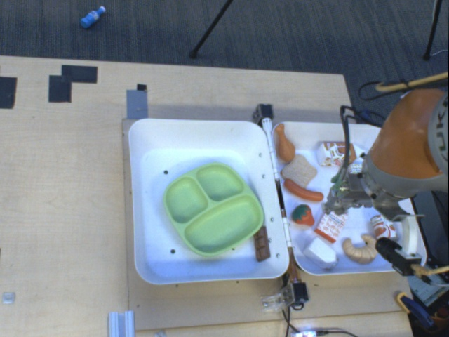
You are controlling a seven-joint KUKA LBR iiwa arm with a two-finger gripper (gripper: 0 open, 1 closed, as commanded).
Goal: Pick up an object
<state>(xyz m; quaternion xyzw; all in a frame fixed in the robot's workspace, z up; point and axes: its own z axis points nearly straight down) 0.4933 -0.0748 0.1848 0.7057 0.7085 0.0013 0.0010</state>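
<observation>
- Camera view: the gripper (pixel 342 201) hangs low in the right bin (pixel 309 267), just above the red-and-white packet (pixel 331 225); whether it is open or closed, I cannot tell.
- Probably best to descend straight, clear of the sausage (pixel 303 190) and strawberry (pixel 302 215).

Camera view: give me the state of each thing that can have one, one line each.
Green three-compartment plastic plate: flat in left white bin, compartments bare.
Brown bar: lying beside the plate's edge.
Red sausage: lying in right white bin.
Red and white packet: lying flat, just below the tool.
Beige croissant: lying untouched.
Tool: low over right bin, grip unclear.
</observation>
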